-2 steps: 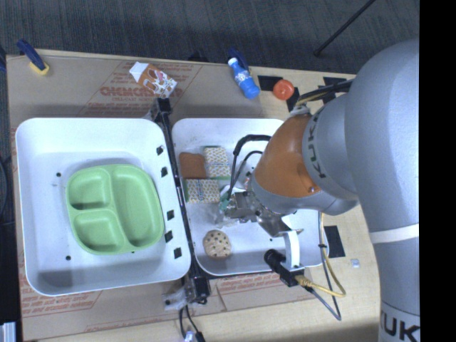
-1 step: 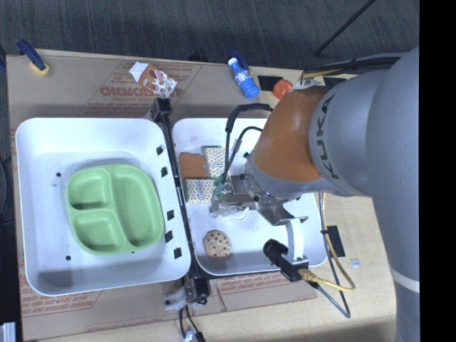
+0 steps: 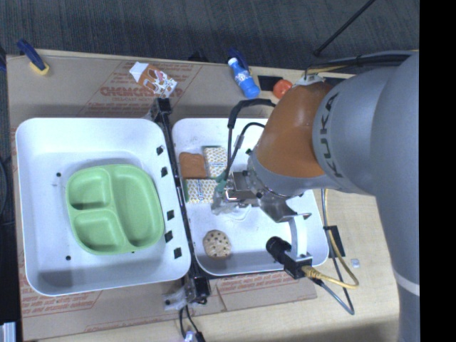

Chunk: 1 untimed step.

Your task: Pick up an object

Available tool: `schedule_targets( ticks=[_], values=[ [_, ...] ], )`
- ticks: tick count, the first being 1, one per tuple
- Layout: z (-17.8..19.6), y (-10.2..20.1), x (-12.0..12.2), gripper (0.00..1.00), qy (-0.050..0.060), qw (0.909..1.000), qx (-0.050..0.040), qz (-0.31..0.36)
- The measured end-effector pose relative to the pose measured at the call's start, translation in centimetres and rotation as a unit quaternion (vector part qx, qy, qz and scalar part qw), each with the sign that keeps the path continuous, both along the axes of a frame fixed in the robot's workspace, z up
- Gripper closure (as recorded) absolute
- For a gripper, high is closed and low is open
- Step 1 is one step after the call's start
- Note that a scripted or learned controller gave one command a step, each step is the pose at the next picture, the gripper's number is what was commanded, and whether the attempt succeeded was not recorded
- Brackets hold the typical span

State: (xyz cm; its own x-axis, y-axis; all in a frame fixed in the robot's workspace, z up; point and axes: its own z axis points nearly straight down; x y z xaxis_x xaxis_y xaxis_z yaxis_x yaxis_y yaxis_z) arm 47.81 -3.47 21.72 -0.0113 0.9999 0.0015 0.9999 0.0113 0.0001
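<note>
The grey arm (image 3: pixel 356 127) with its orange band (image 3: pixel 296 130) reaches in from the right of the frame and hangs over the right bin (image 3: pixel 246 258), with the claw (image 3: pixel 229 198) low over the middle of that bin; whether it is spread or pressed together cannot be told from this angle, and nothing can be seen pinched in it. Just left of the claw, against the bin's left wall, lie a brown rectangular block (image 3: pixel 192 164), a pale patterned packet (image 3: pixel 214 159) beside it, and a green-and-white patterned piece (image 3: pixel 199 189) below them. A speckled round cookie-like object (image 3: pixel 216 244) sits lower in the same bin, apart from the claw. The left bin (image 3: pixel 43 141) holds a green divided plate (image 3: pixel 114 206) near its centre. On the desk (image 3: pixel 85 77) above the bins are a small orange-and-white wrapper (image 3: pixel 153 79) at upper centre, a blue-and-white bottle-like item (image 3: pixel 244 77) and a small orange object (image 3: pixel 282 87) to the right of it.
</note>
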Motion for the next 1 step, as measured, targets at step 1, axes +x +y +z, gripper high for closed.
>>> schedule_targets(
  ticks=[1],
  values=[
    [-2.46, -5.13, -0.21, 1.00, 0.002, 1.0000, -0.0008, -0.003]
  ],
)
